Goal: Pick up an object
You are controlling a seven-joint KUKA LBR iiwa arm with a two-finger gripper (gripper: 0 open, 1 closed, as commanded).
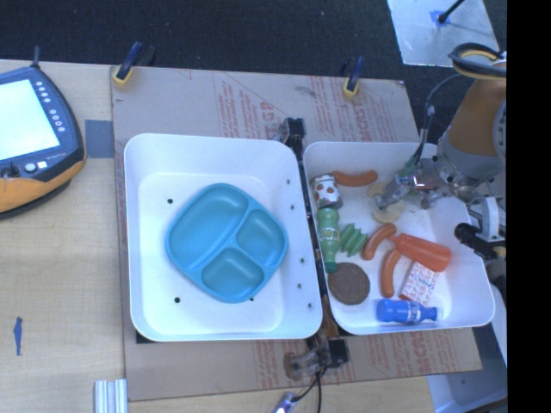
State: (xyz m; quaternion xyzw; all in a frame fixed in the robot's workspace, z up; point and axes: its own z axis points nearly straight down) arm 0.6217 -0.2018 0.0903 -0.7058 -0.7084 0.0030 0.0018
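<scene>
The jaws (398,192), their state not discernible, hovered in the right bin (482,312) just beyond the sausage (355,178), approach under way; next: descend

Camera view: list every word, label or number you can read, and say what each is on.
None can be read for certain.
Cardboard sheet: red printing, too faint and skewed to read.
Small packet: red and white print, blurred.
Bottle: label too small to read.
Tablet: screen washed out.
</scene>
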